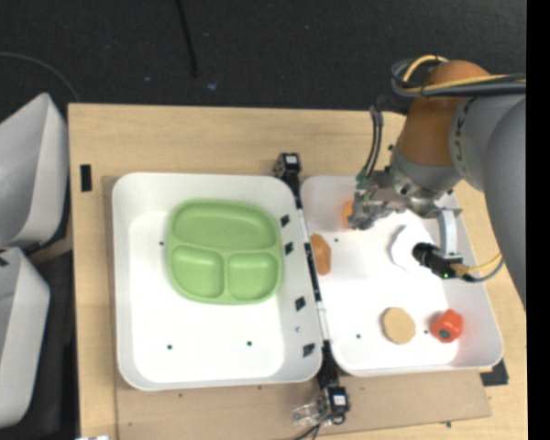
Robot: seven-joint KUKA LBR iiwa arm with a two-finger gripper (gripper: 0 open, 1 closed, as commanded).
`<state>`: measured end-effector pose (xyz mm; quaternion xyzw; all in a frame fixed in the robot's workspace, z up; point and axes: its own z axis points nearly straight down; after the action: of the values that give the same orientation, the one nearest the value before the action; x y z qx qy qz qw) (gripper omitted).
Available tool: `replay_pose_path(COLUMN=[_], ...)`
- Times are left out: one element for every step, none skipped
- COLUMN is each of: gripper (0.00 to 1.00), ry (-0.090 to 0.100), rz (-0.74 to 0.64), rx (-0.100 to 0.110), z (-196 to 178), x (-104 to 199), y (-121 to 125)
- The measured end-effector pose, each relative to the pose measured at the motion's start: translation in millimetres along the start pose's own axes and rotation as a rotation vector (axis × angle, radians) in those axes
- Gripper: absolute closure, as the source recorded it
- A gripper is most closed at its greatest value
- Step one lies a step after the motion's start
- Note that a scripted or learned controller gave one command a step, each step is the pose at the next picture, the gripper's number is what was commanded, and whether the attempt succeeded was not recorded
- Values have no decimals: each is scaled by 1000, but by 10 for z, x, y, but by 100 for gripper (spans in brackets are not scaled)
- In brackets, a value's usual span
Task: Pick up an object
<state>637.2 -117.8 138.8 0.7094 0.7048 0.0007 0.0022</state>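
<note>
Gripper [367, 207] fingers too small and dark against the wrist to resolve; their state cannot be read. Small orange object [347, 211] at the right bin's [367, 360] far wall mostly hidden behind the gripper, identity unclear. Arm [486, 145] cut off by the frame's right side.

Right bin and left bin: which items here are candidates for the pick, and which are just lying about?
Candidates, right bin:
tan round piece
red-orange piece
orange-brown piece
small orange item at the tool

Lying about:
green divided plate, left bin
</note>
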Motion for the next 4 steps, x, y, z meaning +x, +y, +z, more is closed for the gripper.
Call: replay_pose_path(gripper=[100,100,100,100], ry=[0,1,1,2], rz=[0,-10,-9,-11], rx=[-2,-2,0,4], z=[-445,-910,-1261,-1303], x=[-49,0,-16,441], y=[39,28,38,-158])
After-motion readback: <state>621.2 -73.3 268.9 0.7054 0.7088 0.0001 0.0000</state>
